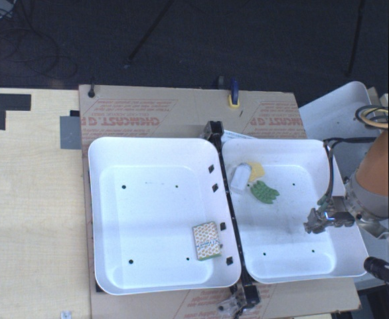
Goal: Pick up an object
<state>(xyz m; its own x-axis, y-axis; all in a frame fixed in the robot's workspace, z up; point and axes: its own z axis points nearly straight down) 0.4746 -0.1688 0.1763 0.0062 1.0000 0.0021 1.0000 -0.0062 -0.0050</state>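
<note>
The gripper [316, 222] hangs low over the right bin [294, 271], near its right wall, and nothing sits between its fingers as far as the view shows; whether they are spread or closed I cannot tell (too small and blurred). No object is lifted yet. 3 candidates lie in the bins: a green object [265, 192] and a pale, yellowish object [243, 174] together near the right bin's upper left, and a small patterned card [207, 240] in the left bin [115, 244]. The whole pick remains to be done.
</note>
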